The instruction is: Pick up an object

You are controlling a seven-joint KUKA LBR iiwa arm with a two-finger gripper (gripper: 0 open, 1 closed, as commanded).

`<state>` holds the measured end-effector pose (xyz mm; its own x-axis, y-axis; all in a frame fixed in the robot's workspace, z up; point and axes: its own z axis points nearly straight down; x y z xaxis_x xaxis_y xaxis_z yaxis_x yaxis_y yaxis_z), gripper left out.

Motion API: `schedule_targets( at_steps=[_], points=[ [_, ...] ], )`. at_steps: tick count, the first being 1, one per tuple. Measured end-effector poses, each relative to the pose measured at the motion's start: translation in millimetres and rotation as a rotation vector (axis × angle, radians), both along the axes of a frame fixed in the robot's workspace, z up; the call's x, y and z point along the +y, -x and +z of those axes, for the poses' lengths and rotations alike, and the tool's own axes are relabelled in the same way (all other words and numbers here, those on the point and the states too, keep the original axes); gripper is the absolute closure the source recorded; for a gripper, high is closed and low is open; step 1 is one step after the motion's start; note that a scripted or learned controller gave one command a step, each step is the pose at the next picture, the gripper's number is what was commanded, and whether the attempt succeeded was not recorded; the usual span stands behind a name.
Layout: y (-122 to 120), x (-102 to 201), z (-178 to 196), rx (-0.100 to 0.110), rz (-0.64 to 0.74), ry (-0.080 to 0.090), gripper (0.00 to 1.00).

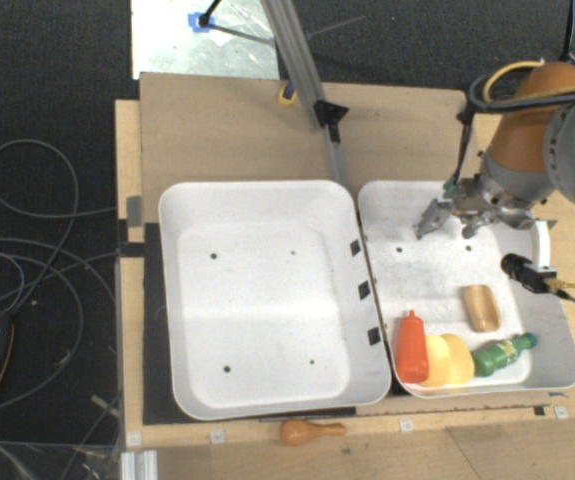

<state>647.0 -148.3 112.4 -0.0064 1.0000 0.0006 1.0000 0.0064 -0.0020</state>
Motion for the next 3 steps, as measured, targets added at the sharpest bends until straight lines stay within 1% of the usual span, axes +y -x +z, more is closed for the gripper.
schedule_targets(
  at_steps=[1,2,3],
  points=[
    [-2,-1,15,-0.007,0.002,0.002,1.00],
    [-4,-3,80,-0.011,0.000,0.003,1.00],
    [-5,-4,103,-0.007,0.000,0.001,1.00]
  ],
)
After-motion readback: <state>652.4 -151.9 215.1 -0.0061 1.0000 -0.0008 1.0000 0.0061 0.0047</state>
